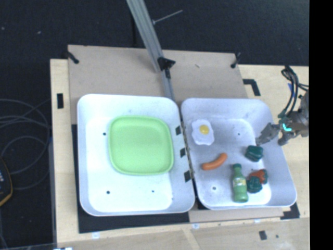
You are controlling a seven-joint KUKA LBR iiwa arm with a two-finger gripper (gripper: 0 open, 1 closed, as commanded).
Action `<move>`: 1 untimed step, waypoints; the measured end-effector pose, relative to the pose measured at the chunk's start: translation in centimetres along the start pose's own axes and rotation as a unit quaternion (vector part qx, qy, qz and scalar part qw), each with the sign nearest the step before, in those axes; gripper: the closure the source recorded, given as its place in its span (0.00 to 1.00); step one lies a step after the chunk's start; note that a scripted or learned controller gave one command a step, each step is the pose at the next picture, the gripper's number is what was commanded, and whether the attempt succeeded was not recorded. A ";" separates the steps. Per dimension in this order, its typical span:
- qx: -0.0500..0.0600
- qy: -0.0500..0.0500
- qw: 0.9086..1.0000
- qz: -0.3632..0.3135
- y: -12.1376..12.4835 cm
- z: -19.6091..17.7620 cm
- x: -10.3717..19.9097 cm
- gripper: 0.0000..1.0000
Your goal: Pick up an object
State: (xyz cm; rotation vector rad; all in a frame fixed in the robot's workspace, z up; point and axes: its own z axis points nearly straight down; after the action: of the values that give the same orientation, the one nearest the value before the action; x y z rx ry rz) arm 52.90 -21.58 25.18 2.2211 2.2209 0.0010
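Note:
The right bin [229,111] holds several small items. A fried-egg toy [202,132] lies near its left wall and an orange sausage [214,162] sits in the middle. A green bottle [239,183] lies toward the front, with a red and teal piece [256,180] just right of it. A dark green block [254,152] rests near the right wall. My gripper [269,133] hangs over the bin's right rim, just above and to the right of the dark green block. Nothing shows in its grasp.
A light green square plate [140,145] lies in the left bin [93,113]. A grey metal pole [148,33] slants in from the top to the seam between the bins. Cables [290,79] hang by the arm at the right.

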 end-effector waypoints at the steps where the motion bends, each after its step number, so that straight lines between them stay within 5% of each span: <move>1: 0.000 0.000 1.000 0.000 0.0 0.0 0.0 0.00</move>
State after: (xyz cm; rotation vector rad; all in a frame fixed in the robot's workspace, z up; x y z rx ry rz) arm 52.89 -21.58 25.18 2.2211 2.2210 0.0009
